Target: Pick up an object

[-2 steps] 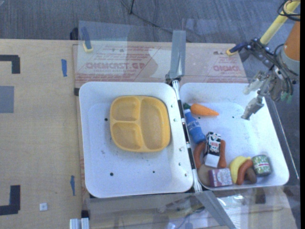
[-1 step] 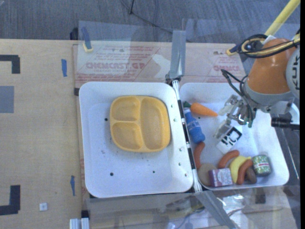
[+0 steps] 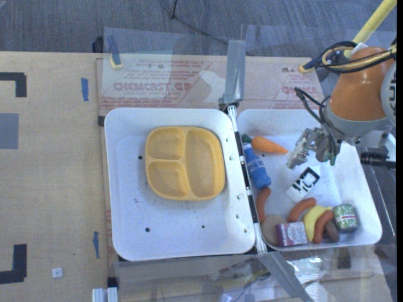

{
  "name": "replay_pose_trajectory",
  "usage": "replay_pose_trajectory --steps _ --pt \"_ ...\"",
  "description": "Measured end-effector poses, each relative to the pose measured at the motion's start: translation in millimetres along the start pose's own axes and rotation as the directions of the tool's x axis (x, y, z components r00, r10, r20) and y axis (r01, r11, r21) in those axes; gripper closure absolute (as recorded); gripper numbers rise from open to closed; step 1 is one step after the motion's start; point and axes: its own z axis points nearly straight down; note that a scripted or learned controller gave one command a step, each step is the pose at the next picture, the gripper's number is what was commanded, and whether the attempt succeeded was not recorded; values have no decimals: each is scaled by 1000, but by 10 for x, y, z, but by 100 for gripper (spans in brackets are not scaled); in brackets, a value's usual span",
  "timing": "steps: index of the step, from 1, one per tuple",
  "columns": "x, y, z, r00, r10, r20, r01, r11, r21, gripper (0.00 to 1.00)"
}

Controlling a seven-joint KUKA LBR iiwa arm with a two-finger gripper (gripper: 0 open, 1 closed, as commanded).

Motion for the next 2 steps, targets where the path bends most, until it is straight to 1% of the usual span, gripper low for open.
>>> replay_pose_trajectory --steps 1,2 --pt "466 747 -1200 1000 18 -6 -18 1000 5 100" --pt "466 744 -1199 1000 19 -6 -19 1000 5 0"
